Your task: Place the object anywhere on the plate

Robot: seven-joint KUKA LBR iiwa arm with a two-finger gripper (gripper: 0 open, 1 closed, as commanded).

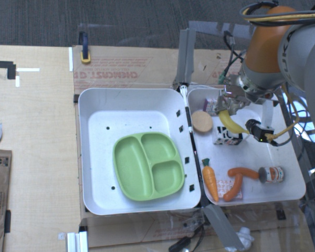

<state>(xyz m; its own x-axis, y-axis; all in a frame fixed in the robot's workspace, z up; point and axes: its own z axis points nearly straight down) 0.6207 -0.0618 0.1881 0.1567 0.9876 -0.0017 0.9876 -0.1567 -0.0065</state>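
A light green divided plate [147, 165] lies in the left bin [94, 114], nothing on it. Over the back of the right bin [289, 190], my gripper [227, 108] points down and is shut on the upper end of a yellow banana [230, 123]. The banana hangs from the fingers, curving down to the right above a black-and-white box [227, 136]. Gripper and banana are right of the wall between the bins, well away from the plate.
The right bin also holds a round tan cookie [202, 122], a carrot [209, 178], a bent orange sausage [237, 180] and a small can [272, 175]. Black cables [262, 131] hang off the wrist. A yellow-handled clamp [84, 49] sits behind the left bin.
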